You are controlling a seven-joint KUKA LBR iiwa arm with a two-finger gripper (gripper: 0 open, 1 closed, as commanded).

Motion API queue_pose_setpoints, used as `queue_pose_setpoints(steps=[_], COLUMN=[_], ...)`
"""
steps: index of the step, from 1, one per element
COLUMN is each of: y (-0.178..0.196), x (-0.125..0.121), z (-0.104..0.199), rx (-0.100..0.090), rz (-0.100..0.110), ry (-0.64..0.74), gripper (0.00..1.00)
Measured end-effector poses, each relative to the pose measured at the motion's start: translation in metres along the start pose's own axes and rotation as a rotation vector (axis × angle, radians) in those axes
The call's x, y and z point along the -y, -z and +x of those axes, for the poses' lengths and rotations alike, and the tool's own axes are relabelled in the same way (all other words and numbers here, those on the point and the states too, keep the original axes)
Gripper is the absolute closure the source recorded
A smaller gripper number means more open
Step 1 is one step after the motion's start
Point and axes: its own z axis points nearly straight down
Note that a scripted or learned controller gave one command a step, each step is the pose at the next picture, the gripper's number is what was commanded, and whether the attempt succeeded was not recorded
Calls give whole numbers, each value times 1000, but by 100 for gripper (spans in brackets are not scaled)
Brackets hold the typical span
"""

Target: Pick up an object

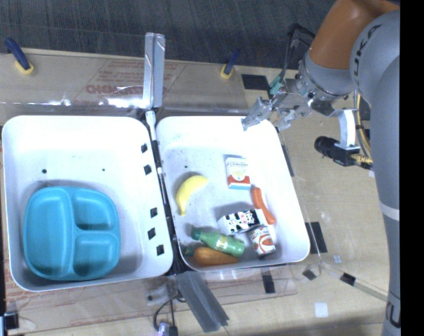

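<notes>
The right bin (171, 140) holds a yellow banana (189, 191), a small white and orange carton (236, 171) and an orange sausage (262, 205). A black-and-white carton (238, 221), a red and white can (262, 241), a green bottle (219, 241) and a carrot (212, 256) crowd its near end. My gripper (265, 117) hangs over the bin's far right corner, above the rim and well back from the objects. Its fingers stand open with nothing between them.
The left bin (16, 138) holds a blue divided plate (72, 233) at its near end. A metal divider post (154, 68) rises between the bins at the back. Blue clamps (19, 56) grip the bench's far edge.
</notes>
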Motion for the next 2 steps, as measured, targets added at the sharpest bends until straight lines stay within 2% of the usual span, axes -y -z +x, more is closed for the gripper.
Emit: queue_pose_setpoints(steps=[1, 2], y=[-132, -169], x=[25, 35], z=[-10, -21], rx=[0, 0], rz=[1, -1], ry=[122, 159], gripper=[0, 0])
